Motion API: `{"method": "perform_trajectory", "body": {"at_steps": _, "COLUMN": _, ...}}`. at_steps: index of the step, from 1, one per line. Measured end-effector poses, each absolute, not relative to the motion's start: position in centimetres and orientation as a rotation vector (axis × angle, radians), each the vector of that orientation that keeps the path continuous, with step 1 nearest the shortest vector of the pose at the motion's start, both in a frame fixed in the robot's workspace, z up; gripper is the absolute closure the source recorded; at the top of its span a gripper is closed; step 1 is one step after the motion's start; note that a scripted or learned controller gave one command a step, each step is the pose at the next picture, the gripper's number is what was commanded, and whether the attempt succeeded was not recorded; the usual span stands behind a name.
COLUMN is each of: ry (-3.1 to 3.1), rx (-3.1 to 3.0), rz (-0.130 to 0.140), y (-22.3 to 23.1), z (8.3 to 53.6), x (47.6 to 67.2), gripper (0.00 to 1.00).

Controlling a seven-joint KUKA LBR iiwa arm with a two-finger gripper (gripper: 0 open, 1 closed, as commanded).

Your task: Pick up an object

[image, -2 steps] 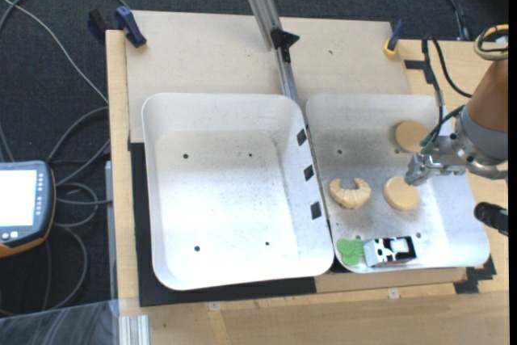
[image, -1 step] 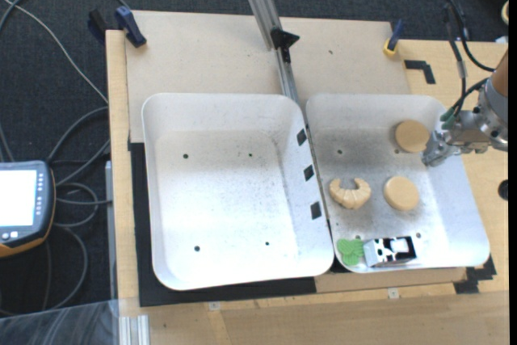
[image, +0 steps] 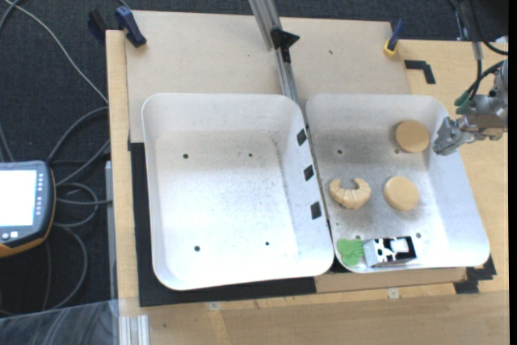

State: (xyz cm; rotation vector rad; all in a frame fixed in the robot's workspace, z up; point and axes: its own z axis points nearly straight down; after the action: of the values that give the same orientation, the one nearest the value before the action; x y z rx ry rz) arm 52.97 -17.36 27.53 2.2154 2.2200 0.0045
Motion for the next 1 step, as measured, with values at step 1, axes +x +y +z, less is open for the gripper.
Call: {"method": "perform_trajectory", "body": {"at_steps": 1, "ry": 2.228, "rx": 2.212, "rz": 0.005, "y": -11.58, "z": 27.89, "x": 54.37, "gripper": 1.0}}
